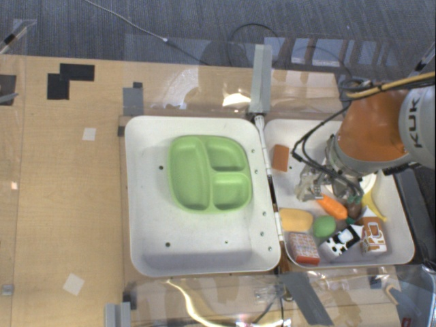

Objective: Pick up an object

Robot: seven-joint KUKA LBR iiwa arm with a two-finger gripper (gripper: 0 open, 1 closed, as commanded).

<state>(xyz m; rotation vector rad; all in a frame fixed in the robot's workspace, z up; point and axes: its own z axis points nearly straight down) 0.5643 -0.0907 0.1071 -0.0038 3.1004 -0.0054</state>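
The right bin (286, 131) holds several toy foods. An orange carrot (333, 206) lies beside a green ball (324, 226). A yellow bun-like piece (296, 219) sits left of them. A red-brown block (280, 158) lies near the bin's left wall. A pink-topped box (303, 246), a black-and-white cow toy (343, 240), a small carton (372, 236) and a yellow banana (372, 204) line the front and right. My gripper (325, 186) hangs low over the bin, just above and left of the carrot. The wrist hides its fingertips.
The left bin (153, 251) carries a green divided plate (209, 173). A metal divider post (260, 80) stands between the bins at the back. Cables loop around the orange wrist band (371, 128). The wooden bench (61, 203) stretches away to the left.
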